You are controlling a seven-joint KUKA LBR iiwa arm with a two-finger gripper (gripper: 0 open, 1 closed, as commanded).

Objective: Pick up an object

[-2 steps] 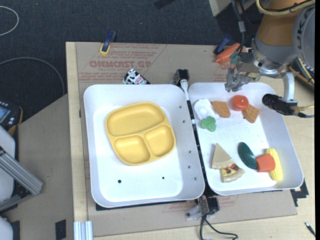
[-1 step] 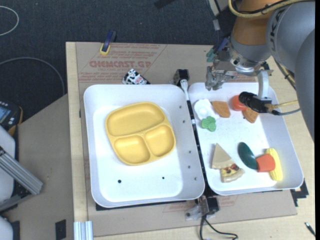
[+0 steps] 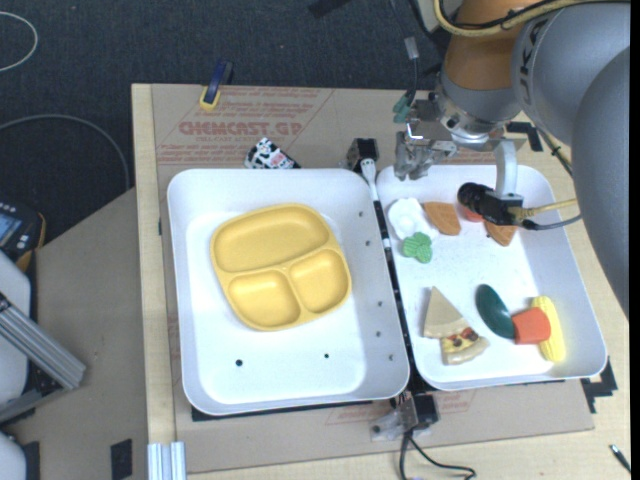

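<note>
Hovering over the far left corner of the right bin, our gripper looks spread and holds nothing. We judge this the approach step; next we must descend onto the white piece just below.

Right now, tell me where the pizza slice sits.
The pizza slice lies in the right bin, near its front edge on the side closest to the left bin, with the dark green piece just to its right.
</note>
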